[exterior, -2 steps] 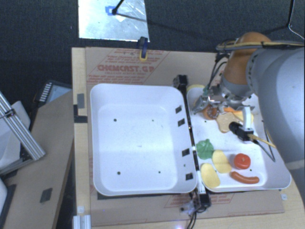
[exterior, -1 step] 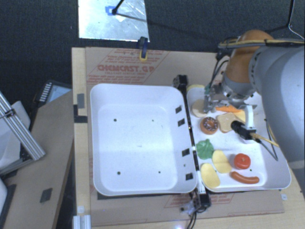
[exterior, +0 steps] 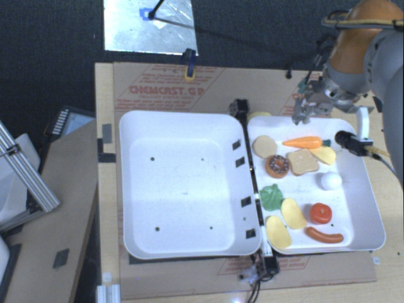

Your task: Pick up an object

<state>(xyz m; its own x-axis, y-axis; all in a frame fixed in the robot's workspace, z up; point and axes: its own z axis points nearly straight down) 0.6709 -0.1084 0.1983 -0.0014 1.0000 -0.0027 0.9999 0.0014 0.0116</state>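
The arm (exterior: 372, 49), grey with its orange band, is reaching in from the right, and its gripper (exterior: 305, 113) is hanging above the far edge of the right bin (exterior: 369, 197). The gripper's tip is small and dark against the board here, and I cannot tell how it is set; nothing is showing in its grasp.

The toy foods are all lying in the right bin. A carrot (exterior: 303, 142) is lying just below the gripper, pointing left, with a yellow piece (exterior: 326, 154) touching its green end. To its left a tan round piece (exterior: 265, 146) is sitting beside a chocolate doughnut (exterior: 277, 165), which is touching a slice of toast (exterior: 303, 162). A white egg (exterior: 330, 181) is resting nearer the middle. Toward the near side a green leafy piece (exterior: 272, 196), two yellow oval pieces (exterior: 292, 213) (exterior: 278, 231), a tomato (exterior: 320, 213) and a sausage (exterior: 324, 235) are lying close together.

The left bin (exterior: 136, 232) is lying beside it, their inner rims meeting.

Both bins are sitting on a brown board (exterior: 170, 87) printed in red; the large line seems to read "CHEMCAST GP", and the smaller lines are too blurred to read. A yellow-and-blue clamp (exterior: 189, 65) is gripping its far edge.
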